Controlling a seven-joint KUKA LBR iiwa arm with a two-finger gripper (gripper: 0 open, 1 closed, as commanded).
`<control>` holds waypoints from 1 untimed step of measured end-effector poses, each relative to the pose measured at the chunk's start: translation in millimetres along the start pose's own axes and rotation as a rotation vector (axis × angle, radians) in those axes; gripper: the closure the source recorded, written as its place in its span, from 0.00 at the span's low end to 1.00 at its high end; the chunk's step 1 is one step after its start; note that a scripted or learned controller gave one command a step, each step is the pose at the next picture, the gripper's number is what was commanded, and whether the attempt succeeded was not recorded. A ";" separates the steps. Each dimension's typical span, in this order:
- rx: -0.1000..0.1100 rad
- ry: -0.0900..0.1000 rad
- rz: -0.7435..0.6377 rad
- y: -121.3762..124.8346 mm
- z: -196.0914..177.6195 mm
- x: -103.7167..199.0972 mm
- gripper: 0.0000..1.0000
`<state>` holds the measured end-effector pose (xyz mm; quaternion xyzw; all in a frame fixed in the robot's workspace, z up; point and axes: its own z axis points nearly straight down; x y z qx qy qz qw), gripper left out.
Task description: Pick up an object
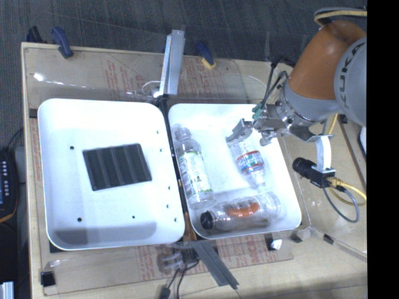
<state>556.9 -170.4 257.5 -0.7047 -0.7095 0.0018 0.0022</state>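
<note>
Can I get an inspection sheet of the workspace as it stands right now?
Surface: bench bearing two shallow white bins side by side, left bin and right bin.
Job's things: three clear plastic bottles in the right bin: one along its left wall, one with a red and blue label under the claw, one with orange contents lying along the near wall.
Clutter: dark ribbed pad in the left bin.
Grippers: claw low over the right bin, at the labelled bottle's top; grip not confirmed.
Cables: yellow cable at the right of the bench.
Surroundings: blue clamps on the far bench edge; dark floor.
</note>
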 end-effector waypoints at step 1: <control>0.001 0.001 -0.066 31.5 66.6 -40.0 0.00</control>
